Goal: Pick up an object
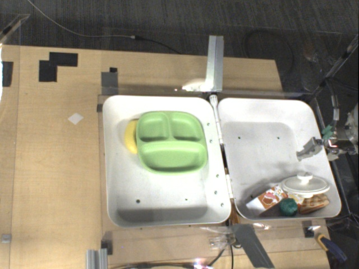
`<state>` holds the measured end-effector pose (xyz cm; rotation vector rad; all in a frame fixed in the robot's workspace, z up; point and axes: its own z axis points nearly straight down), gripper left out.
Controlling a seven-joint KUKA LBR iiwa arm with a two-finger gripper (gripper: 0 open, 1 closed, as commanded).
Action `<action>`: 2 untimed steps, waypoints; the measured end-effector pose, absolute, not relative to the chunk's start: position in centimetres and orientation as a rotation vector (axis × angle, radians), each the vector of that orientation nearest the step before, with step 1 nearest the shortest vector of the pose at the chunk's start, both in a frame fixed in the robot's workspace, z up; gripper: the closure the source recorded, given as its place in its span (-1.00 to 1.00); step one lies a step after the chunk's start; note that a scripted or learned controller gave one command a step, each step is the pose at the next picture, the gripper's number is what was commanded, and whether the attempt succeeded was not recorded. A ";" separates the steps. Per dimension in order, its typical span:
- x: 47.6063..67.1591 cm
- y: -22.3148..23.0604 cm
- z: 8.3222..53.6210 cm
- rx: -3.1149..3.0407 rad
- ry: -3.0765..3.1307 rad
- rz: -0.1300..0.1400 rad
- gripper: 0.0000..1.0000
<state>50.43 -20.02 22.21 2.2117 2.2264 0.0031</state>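
Approach is the step we judge in hand: the claw (309, 148) hangs at the right bin's (263, 122) right edge, carrying nothing, its finger spread unreadable. Just below it sits a white lidded dish (304, 185), our likeliest target; next we descend.

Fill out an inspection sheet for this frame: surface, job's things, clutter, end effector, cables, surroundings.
Surface: wooden bench bearing left bin and right bin.
Job's things: green tray in left bin, over a yellow item; in right bin's near corner, white lid, teal item, printed packet, crowded together.
Clutter: nothing seen.
End effector: at right bin's right edge, nothing visibly held; finger state unclear.
Cables: thin cable on the floor beyond the bench.
Surroundings: dark carpet; metal post behind the bins.
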 end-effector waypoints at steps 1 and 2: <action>51.5 -13.6 13.8 2.101 2.333 0.002 -1.00; 53.4 -9.5 8.9 2.071 2.349 0.010 -1.00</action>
